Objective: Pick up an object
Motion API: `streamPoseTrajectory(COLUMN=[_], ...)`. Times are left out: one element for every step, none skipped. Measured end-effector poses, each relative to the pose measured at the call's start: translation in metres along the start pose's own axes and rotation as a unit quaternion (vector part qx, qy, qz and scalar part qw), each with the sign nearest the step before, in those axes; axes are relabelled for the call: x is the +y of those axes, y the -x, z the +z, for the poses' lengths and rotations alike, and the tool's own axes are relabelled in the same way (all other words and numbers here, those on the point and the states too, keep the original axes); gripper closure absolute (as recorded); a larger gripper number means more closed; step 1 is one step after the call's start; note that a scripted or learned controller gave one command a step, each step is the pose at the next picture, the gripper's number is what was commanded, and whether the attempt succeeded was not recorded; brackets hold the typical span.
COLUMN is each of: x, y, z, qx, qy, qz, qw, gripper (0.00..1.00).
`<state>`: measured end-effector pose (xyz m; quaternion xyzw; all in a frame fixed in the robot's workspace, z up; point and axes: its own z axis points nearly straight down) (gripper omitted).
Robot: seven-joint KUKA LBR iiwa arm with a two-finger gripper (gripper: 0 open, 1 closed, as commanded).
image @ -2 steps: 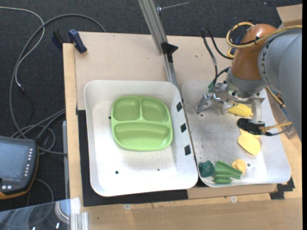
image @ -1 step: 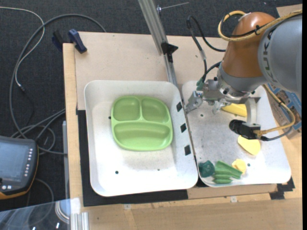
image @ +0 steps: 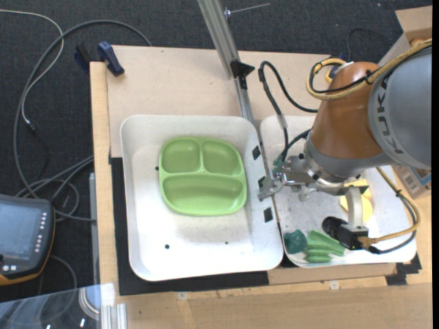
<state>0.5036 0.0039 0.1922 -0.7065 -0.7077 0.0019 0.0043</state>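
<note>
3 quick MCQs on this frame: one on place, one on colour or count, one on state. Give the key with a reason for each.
1. Where does the divided plate lie?
A. in the left bin
B. in the right bin
C. on the bare bench

2. How many compartments does the plate have?
A. two
B. three
C. five

3. How does the plate sit?
A. flat, open side up
B. flipped over
C. leaning on the bin wall

Key:
1 A, it rests inside the left bin, away from the arm.
2 B, two small sections sit above one long one.
3 A, its hollows face the camera and its rim lies level.

The green objects lie at the right bin's near edge, below the arm.
</note>
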Motion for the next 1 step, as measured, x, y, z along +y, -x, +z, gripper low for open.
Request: streamPoseTrajectory(x=[0.0012], y=[-0.0832], z=[-0.0016], qx=[0.000], qy=[0.004], qz=[-0.004], qw=[1.0000], gripper=[0.00])
